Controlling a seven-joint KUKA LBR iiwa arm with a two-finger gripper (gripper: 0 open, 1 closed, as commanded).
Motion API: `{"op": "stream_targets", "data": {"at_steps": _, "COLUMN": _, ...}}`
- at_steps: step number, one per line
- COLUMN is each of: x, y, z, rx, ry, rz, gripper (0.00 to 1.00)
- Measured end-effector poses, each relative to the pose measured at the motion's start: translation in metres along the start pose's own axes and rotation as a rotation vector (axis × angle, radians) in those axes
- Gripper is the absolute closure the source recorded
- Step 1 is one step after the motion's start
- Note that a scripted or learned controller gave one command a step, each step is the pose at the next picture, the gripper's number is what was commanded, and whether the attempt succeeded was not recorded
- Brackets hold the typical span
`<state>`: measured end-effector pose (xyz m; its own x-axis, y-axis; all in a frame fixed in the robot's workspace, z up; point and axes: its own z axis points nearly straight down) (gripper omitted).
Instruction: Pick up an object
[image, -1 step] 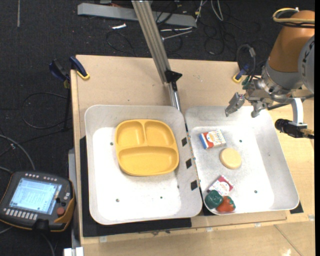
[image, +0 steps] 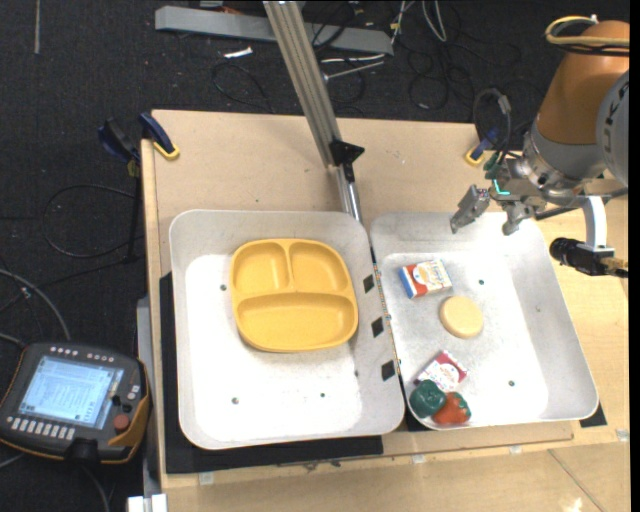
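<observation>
In the right bin (image: 530, 330) lie a small box with red, white and blue print (image: 425, 278), a round pale yellow disc (image: 462, 316), a red-and-white packet (image: 443, 373) and a green and red toy vegetable (image: 438, 403) at the front left corner. My gripper (image: 492, 214) hangs above the bin's far edge, up and to the right of the box, open with nothing between its fingers.
The left bin (image: 200, 400) holds a yellow divided plate (image: 293, 294). A slanted metal pole (image: 318, 100) runs down to the gap between the bins. A teach pendant (image: 70, 400) lies off the bench at the lower left.
</observation>
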<state>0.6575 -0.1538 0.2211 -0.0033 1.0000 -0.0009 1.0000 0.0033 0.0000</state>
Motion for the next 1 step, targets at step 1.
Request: {"op": "stream_targets", "data": {"at_steps": 1, "x": -0.0019, "y": -0.0025, "z": 0.064, "rx": 0.006, "ry": 0.001, "rz": 0.003, "gripper": 0.0}}
